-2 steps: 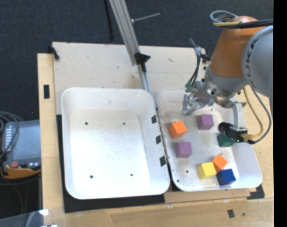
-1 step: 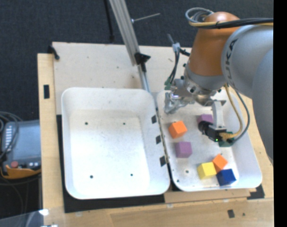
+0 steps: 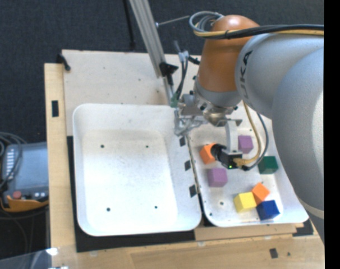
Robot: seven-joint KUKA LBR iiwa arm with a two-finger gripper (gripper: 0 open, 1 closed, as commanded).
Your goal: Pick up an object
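Dark carpet surrounds the pale wooden counter that carries the two white bins. The gripper hangs over the far left corner of the right bin, close to the rim it shares with the left bin; whether it is open or closed cannot be told, and every block lies apart from it on the bin floor. Nearest is an orange block, just below the gripper near the shared rim; it is roughly a cube with no clear long axis, and its edges sit skewed to the bin wall. Next come a purple block and a second purple block, then a green block. At the near edge a yellow block, a smaller orange block and a blue block sit clustered. The grey arm reaches in from the right.
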